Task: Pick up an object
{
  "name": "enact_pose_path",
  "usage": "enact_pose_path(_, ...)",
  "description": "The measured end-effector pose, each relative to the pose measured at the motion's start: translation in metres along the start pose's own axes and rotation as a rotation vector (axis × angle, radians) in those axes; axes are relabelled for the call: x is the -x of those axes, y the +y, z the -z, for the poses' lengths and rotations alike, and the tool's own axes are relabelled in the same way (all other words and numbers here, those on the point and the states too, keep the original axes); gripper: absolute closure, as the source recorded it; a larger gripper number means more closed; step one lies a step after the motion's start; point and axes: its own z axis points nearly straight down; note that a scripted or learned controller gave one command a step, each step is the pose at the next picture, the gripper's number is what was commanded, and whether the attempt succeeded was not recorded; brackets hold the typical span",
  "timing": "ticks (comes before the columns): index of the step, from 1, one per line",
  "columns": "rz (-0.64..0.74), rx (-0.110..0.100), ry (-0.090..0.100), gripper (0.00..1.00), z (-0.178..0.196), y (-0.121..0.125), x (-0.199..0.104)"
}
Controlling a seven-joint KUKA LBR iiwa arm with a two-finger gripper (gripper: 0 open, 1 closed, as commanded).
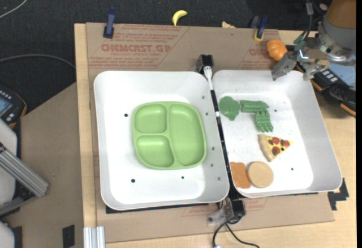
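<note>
cardboard (169, 46) under the bins reads "chemcast gp" in red.

The arm (342, 20) reaches in from upper right, its tool (297, 63) hanging with fingers spread apart.

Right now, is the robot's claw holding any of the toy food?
Gripper: open, holding nothing, above the right bin's far corner, apart from the pizza slice and the green broccoli.
</note>
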Motion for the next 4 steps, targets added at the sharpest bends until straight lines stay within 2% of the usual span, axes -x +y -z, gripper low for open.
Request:
enact_pose_path(1, -0.002, -0.008, 0.003, 0.0, -0.149, -0.037, -0.008)
enact_pose_path(2, -0.001, 0.004, -0.002, 1.0, -0.131, -0.033, -0.006)
enact_pose_path(3, -0.006, -0.002, 0.0, 1.0, -0.108, -0.087, 0.049)
enact_pose_path(4, -0.001, 0.002, -0.001, 1.0, -0.099, -0.084, 0.045)
